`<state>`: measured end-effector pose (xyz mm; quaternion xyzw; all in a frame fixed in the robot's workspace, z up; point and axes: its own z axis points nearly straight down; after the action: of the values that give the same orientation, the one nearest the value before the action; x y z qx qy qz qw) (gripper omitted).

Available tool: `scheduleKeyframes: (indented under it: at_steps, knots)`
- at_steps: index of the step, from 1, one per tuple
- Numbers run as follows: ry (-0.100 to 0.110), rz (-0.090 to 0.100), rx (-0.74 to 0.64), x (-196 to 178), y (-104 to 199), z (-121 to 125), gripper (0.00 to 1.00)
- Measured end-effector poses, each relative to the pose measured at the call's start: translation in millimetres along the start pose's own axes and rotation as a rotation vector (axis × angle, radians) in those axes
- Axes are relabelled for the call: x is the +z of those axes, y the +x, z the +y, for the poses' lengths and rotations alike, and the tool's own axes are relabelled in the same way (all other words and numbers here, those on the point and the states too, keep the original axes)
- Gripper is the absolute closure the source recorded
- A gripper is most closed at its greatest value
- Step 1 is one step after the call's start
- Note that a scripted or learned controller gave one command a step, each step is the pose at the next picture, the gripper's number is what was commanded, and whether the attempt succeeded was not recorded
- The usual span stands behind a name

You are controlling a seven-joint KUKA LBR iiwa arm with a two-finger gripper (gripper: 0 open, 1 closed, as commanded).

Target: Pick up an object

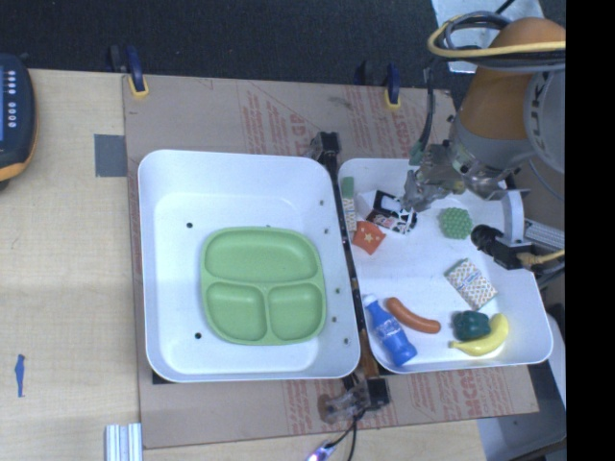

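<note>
- The surface (67,257) is the largest thing we see. A brown sheet with faint red printing lies on it, held by clamps at the far edge; we cannot read the printing.
- We take the right bin (423,262) as our landmark. The left bin (163,257) stands touching its left side, probably so that the arm can reach both.
- The arm (500,94) comes over the far right corner of the right bin and leans down into it.
- A green divided plate (261,284) lies flat in the middle of the left bin, well apart from the right bin's objects.
- The jaws (415,198) hang low over the far part of the right bin, just above a small black and white item (389,214). We judge this is the object to pick up. Whether the jaws are released or clenched, we cannot tell.
- In the near part of the right bin lie a blue bottle (390,330), a sausage (413,316) and a banana (485,339). The bottle label is too small to read.
- Beside the banana is a dark green toy (470,324); a patterned packet (471,282) lies a little farther in.
- A green ball (455,222) and an orange card (368,237) lie at either side of the jaws. A pale mark on the card is not clear to us.
</note>
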<state>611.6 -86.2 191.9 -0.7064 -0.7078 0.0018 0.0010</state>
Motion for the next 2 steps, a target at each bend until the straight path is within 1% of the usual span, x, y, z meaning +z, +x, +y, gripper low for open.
scheduleKeyframes:
  at_steps: [1,2]
  knots:
    - [0.001,0.000,-0.002,53.1,-44.5,0.7,1.00]
    - [-0.001,0.001,0.000,100.3,-111.6,29.9,1.00]
